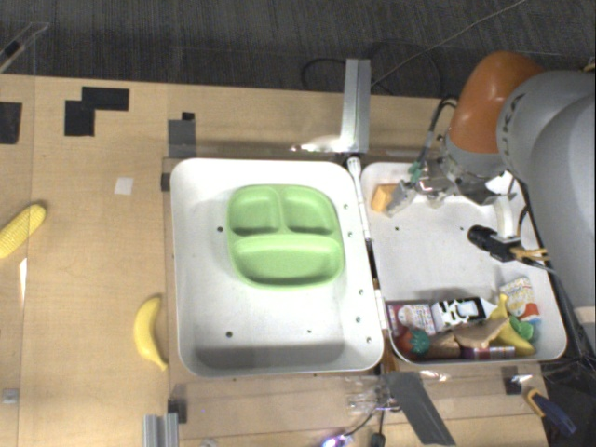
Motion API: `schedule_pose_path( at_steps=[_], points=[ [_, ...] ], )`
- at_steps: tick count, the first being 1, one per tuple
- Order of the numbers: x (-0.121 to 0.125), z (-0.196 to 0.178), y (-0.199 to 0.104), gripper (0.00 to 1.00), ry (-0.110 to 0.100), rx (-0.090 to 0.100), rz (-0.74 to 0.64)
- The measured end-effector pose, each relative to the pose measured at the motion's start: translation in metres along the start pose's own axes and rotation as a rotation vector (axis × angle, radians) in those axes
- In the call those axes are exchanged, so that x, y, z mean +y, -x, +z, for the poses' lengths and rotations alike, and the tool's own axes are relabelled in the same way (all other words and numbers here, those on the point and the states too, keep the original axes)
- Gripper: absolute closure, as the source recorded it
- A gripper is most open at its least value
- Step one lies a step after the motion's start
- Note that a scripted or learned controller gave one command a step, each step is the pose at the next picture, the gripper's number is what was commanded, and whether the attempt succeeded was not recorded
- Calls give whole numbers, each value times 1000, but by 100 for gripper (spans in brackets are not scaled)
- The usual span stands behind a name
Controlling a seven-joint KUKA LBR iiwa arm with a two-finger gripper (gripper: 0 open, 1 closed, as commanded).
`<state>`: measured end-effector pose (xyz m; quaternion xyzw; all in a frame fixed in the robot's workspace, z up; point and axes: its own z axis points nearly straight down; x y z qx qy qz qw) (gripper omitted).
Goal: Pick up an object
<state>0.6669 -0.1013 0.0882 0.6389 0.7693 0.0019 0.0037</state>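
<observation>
My gripper (406, 196) is low over the back left corner of the right bin (438, 259), reaching in from the right. Just left of it, a small tan block (381, 196) lies against the bin's back left wall, close to the gripper but not seen between its fingers. Along the bin's front edge is a heap of several items: a maroon and white packet (413, 317), a black and white box (458, 311), a yellow piece (507, 307) and a brown bar (477, 340).
The left bin (196, 277) holds a green divided plate (283, 233). A banana (147, 331) and a yellow corn cob (20, 230) lie on the bench to the left of the bins. A metal post (357, 105) stands behind the divider.
</observation>
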Motion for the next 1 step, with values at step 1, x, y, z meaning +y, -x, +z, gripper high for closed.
schedule_pose_path(
  at_steps=[1],
  points=[
    [-6, -11, 55, 0, 1, 0, 7]
  ],
)
